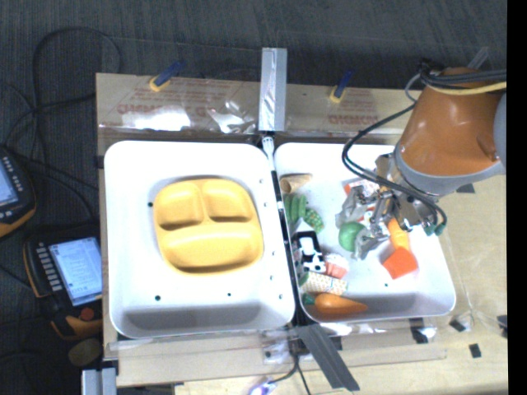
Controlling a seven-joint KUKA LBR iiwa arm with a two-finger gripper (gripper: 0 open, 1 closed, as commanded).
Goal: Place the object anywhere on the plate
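Here the pincer (pixel 370 235) hovers beside the green object (pixel 350 235) — jaw state unclear — yellow plate (pixel 209 225) well apart.

No legible txt or labels anywhere.

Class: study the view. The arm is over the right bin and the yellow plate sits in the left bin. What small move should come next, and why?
Probably lower the end effector a little onto the green toy beside it, since the yellow plate carries nothing yet.
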